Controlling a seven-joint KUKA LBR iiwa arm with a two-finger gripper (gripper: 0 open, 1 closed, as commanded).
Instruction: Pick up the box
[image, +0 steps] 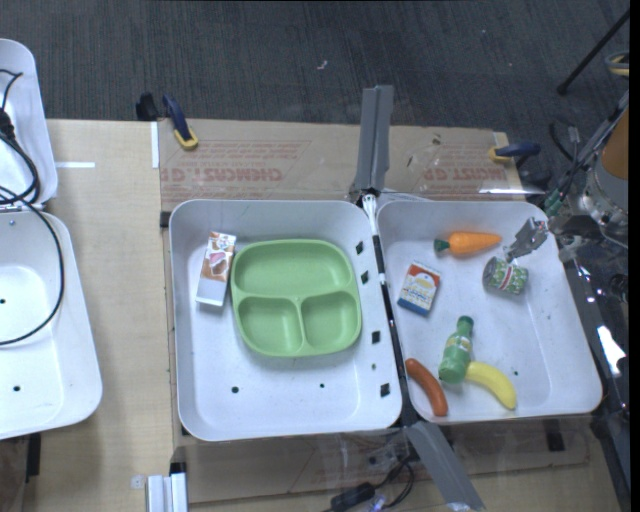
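Two small boxes are in view. A blue and orange box (419, 288) lies flat in the right bin (560, 350), near its left wall. A white and orange box (215, 268) lies in the left bin (200, 390), beside the green plate's left edge. My gripper (524, 243) reaches in from the right over the right bin's far right part, just above a grey-green can (506, 278). It is roughly a hand's width to the right of the blue box and holds nothing that I can see.
A green divided plate (297, 296) fills the middle of the left bin. The right bin also holds a carrot (470, 242), a green bottle (457, 350), a banana (493, 383) and a red sausage (427, 387). A grey divider post (374, 140) stands between the bins.
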